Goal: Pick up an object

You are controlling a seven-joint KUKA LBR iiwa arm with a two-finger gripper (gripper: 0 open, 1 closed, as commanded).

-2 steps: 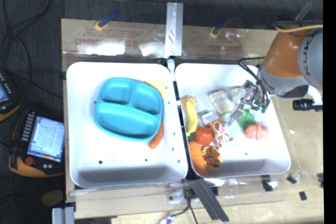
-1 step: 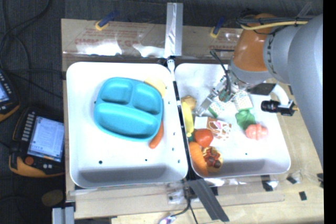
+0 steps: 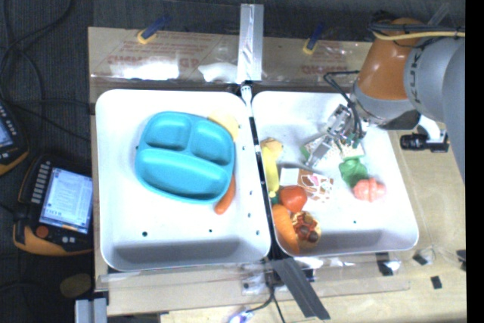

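My gripper (image 3: 327, 141) hangs over the middle of the right bin (image 3: 393, 227), its metal fingers pointing down-left, with the orange-banded arm (image 3: 386, 72) behind it at the upper right. Just below the gripper lie a green leafy toy (image 3: 352, 169) and a pink-red fruit (image 3: 368, 190). To the left sit a white patterned piece (image 3: 316, 186), a red tomato (image 3: 293, 198), a yellow banana (image 3: 271, 163) along the bin's left wall, and an orange with a brown item (image 3: 295, 227) at the front. Nothing shows between the fingers.
The left bin (image 3: 121, 238) holds a blue divided tray (image 3: 185, 155), with a yellow item (image 3: 225, 122) and an orange carrot (image 3: 225, 199) peeking out at its right side. A handheld device (image 3: 57, 204) and cables lie left of the bench.
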